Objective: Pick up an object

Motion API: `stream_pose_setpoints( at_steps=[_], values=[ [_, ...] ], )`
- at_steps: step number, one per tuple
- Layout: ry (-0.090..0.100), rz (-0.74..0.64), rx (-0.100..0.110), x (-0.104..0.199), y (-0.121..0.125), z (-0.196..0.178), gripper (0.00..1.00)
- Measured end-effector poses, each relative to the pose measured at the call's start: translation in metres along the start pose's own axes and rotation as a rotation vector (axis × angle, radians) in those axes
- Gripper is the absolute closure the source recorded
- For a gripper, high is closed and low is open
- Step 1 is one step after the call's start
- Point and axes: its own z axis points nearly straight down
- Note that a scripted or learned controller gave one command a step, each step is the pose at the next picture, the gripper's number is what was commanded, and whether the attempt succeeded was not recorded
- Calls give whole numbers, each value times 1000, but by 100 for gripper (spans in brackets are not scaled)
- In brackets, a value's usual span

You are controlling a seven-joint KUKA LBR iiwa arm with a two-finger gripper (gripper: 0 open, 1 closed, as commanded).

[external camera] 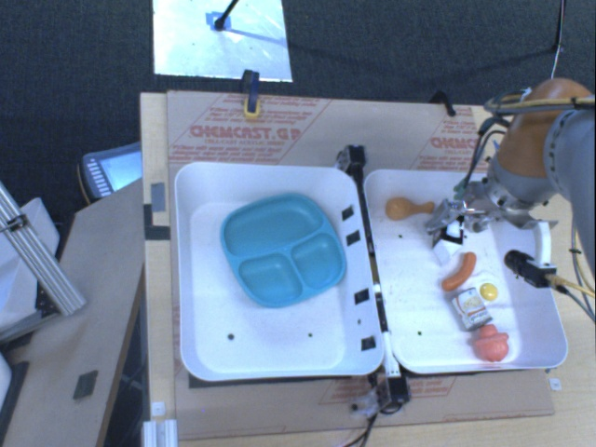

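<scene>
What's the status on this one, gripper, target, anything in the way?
Gripper low in right bin, nothing seen between fingers. Hot dog just below it, drumstick to its left. Small can beside hot dog. Blue tray in left bin.

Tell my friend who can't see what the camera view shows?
A grey robot arm reaches over the right white bin, its gripper above toy food: a sausage, a drumstick. The left bin holds a blue divided plate.

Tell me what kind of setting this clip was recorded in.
Most likely a robotics lab bench set up for grasping trials. Two white bins sit side by side on a board, a grey arm reaches in, and the props are toys: a blue divided plate and play food like a sausage.
</scene>
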Motion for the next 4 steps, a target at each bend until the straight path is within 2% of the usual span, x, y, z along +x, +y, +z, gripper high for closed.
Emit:
stream_pose_setpoints(
  at_steps=[1,3,4],
  values=[
    [-3,-3,-6,-1,2,-14,100],
    [-3,-2,-7,9,11,-131,100],
    [-1,-2,-1,10,12,-123,100]
  ],
)
